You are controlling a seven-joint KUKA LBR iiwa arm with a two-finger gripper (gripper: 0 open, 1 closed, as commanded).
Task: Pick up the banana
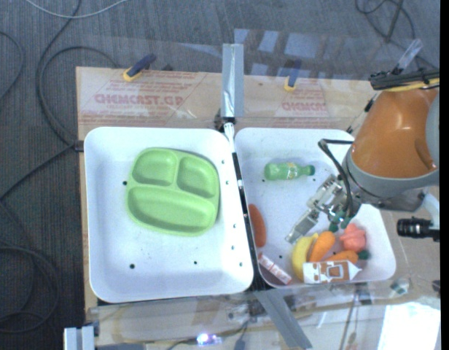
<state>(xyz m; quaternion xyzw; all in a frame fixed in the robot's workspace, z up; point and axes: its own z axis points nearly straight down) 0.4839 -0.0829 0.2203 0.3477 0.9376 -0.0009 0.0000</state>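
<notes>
Banana (302,251): a short, yellow, curved fruit lying flat near the front edge of the right-hand bin (283,195), partly overlapped by neighbouring items, with a carrot (321,245) touching its right side and a small carton (330,271) just in front.

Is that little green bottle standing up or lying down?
Lying down. The green bottle rests on its side on the floor of the right bin, its neck pointing toward the arm, apart from the banana.
</notes>
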